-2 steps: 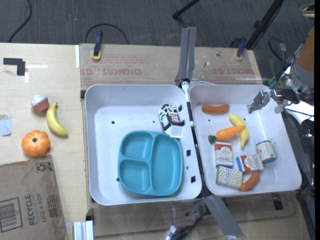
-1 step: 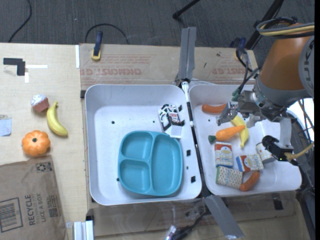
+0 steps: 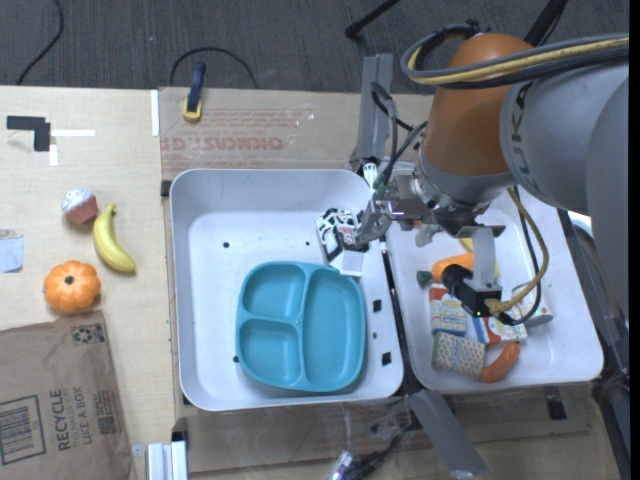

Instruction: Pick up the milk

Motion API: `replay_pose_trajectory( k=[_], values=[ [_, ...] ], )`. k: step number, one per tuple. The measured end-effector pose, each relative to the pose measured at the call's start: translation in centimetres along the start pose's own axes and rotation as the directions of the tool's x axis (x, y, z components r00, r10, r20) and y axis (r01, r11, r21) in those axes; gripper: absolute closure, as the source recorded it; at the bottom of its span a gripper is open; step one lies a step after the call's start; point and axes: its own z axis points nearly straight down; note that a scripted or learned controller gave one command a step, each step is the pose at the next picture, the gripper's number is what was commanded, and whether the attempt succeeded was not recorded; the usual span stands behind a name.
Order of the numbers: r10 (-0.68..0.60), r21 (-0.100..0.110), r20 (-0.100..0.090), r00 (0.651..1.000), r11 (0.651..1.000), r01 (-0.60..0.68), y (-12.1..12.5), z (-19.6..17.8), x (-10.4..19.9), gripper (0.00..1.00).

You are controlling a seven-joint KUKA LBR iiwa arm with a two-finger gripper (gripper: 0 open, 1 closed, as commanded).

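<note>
The small black-and-white cow-patterned milk carton point(image 3: 338, 230) stands in the left shallow white plastic bin point(image 3: 200, 298), above the blue divided plate point(image 3: 300, 325). The pincer point(image 3: 378, 214) hangs just right of it; whether it grips the carton cannot be told.

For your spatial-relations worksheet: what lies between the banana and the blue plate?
In the camera view, bare bench and the left bin's white wall lie between the banana and the blue plate.
</note>
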Motion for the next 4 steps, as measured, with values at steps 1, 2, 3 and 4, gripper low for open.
replay_pose_trajectory(
  k=[1, 2, 3, 4],
  values=[
    [-0.049, -0.001, 0.000, 0.999, 0.999, 0.049, -0.8, -2.4, -2.6, 0.00],
    [-0.130, 0.002, 0.001, 0.992, 0.992, 0.130, 2.8, 3.1, 3.8, 0.00],
    [-0.208, -0.025, 0.000, 0.978, 0.978, 0.208, 3.1, 9.7, 7.3, 0.00],
    [-0.201, -0.028, 0.005, 0.980, 0.979, 0.201, 3.3, 8.7, 6.9, 1.00]
  ],
)
